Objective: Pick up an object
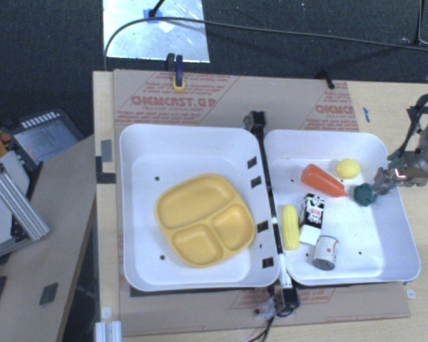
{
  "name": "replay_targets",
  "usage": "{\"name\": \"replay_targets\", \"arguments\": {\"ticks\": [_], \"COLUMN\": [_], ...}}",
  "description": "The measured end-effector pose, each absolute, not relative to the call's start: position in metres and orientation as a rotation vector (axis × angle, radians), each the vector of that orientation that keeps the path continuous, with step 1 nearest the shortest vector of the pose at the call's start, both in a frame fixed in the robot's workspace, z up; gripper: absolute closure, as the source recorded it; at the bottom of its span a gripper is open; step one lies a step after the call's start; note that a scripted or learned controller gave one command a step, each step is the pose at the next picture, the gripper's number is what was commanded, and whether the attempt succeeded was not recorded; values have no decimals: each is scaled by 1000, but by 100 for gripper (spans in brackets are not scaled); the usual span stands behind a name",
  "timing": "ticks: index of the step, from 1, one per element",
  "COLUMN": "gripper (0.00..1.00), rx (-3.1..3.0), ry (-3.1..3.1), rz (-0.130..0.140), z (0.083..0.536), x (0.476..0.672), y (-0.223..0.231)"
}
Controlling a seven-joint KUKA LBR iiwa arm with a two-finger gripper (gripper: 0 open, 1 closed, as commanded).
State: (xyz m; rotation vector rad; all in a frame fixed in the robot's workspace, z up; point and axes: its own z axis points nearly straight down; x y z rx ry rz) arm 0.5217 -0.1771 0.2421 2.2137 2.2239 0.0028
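Observation:
The right bin holds an orange carrot, a yellow lemon, a yellow corn cob, a small black-and-white carton, a white block and a tin can. A small teal object lies near the bin's right wall, just right of the carrot's tip. My gripper reaches in from the right edge and sits right against the teal object's upper right side. From this angle I cannot make out whether the teal object is gripped.
The left bin holds a yellow divided plate. A black divider strip runs between the two bins. Cardboard lies under both bins, and a cable crosses the dark floor behind them.

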Motion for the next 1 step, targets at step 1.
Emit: {"name": "replay_targets", "arguments": {"ticks": [1], "gripper": [100], "rx": [2210], "ry": [2230], "rz": [4], "z": [247], "x": [533], "y": [-130]}}
